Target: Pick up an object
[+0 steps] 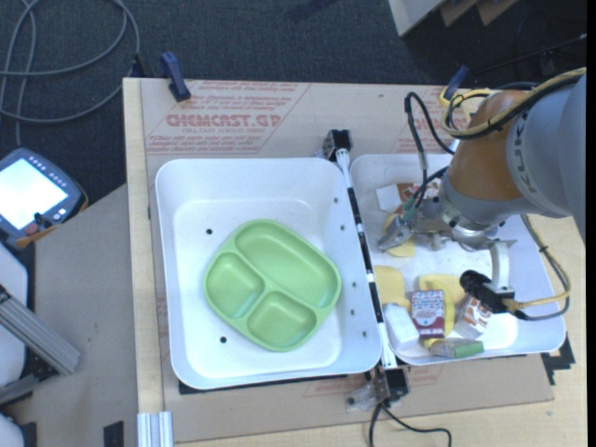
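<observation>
We are hanging our arm [521,152] low over the right bin [531,329], because that is where the clutter lies: a red packet [428,309], yellow pieces [391,282] and a green tube [456,348], all near its front. Our hand [410,222] is reaching down by the yellow scraps (whether clenched or released, we cannot tell). The left bin [177,203] is bearing a green tray [272,284]. The desk [233,119] is standing on dark carpet with cables [56,26].

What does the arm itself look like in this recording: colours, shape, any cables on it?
The arm is a thick, rounded grey body with a broad orange band above the wrist. Below the band sits a grey metallic wrist flange leading to the gripper over the right bin. Black and yellow cables loop loosely around the orange section, and another thin black cable trails off near the bin's right side.
</observation>
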